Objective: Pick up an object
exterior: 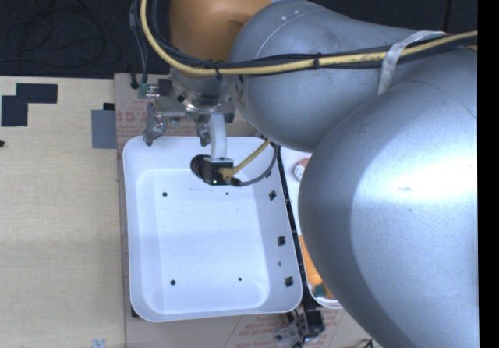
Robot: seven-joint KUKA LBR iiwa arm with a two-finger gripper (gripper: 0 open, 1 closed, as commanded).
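Note:
My gripper hangs over the far rim of the left white bin, under the orange band of the wrist. The grey arm covers most of the right bin. In the narrow strip of that bin still showing, a white thing with a red mark lies near the far end and an orange thing lies near the front. Nothing is visibly held by the gripper.
The left bin's floor shows a few small dark dots. A dark divider runs between the two bins. Pale bench board with grey and black patches stretches to the left. Cables lie on the dark ground behind.

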